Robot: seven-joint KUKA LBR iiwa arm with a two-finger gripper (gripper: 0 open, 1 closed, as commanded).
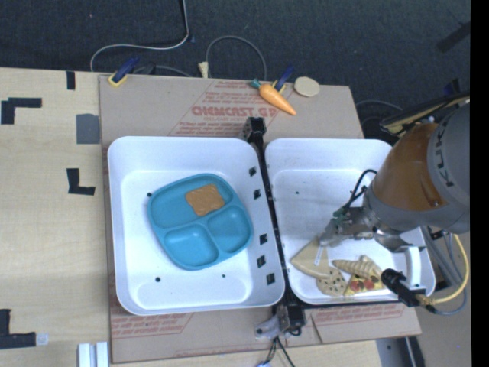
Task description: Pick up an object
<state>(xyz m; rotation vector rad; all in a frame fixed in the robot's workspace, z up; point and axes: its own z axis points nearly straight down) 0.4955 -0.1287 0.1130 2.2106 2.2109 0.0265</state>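
The left bin (122, 205) holds one blue divided plate (200, 220) with one brown cracker (205, 199) in its top compartment. The right bin (321, 159) holds a heap of tan toy foods (336, 266) near its front; the tool (341, 230) hangs just above them, fingers unclear.

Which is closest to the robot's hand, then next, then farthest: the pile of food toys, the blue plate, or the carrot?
From the hand:
1. Pile of food toys, just below it in the right bin.
2. Blue plate, in the left bin.
3. Carrot, on the cardboard beyond the bins.
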